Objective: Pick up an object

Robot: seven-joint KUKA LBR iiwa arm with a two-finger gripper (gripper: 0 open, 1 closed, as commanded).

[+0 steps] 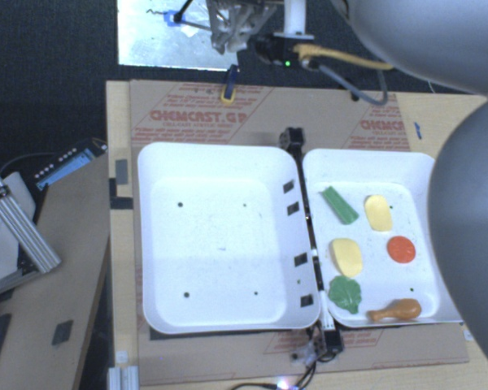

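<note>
Robotics lab, grey arm (464, 23) over white bins (215, 242), cardboard-covered bench (195, 112), aluminium framing (16, 226)

The arm (439, 31) is smooth, rounded and pale grey, with part of a dark letter marking on its upper casing. A yellow cable (342, 57) and a grey cable (354, 92) run along it toward the wrist. The hand (230, 32) is a silvery metal frame with thin struts.

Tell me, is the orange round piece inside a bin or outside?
Inside. The orange round piece lies flat on the floor of the right bin, between the small yellow piece and the brown drumstick.
</note>
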